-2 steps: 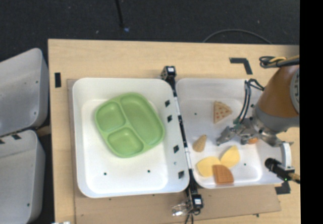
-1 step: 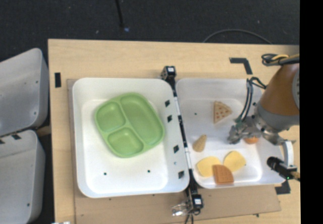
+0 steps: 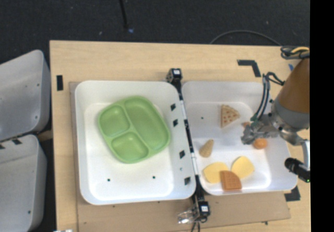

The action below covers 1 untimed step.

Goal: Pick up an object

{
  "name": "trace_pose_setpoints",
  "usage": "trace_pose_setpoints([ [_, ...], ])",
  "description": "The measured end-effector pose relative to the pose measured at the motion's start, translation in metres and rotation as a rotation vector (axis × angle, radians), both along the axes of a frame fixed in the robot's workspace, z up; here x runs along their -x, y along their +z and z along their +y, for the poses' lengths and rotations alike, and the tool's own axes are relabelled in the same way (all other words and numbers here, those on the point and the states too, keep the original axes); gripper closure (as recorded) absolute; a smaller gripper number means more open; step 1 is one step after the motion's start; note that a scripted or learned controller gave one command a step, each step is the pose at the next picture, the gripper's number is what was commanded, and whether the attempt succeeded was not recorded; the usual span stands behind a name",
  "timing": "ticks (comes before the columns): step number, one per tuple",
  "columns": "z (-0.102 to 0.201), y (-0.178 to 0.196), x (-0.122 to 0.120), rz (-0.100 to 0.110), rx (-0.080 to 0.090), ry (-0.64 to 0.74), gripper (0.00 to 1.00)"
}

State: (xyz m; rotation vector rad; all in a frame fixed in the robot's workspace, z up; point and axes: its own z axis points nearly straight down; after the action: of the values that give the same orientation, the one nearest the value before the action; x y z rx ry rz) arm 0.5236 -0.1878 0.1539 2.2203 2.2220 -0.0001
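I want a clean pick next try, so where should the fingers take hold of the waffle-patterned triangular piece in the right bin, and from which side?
Probably from straight above, closing across the two long slanted edges of the triangular piece near its wide lower end. It lies flat on the bin floor with open space all round, its point toward the far wall, so the narrow tip offers less to pinch.

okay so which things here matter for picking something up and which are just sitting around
In play: claw, small orange piece beside it, right bin.
Lying about: green divided plate in left bin, triangular wedge, tan piece, two yellow slices, brown slice.
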Motion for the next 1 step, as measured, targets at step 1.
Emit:
trace_pose_setpoints([
  [1,0.0036,0.0603,-0.0032,-0.003,0.002,0.004,1.00],
])
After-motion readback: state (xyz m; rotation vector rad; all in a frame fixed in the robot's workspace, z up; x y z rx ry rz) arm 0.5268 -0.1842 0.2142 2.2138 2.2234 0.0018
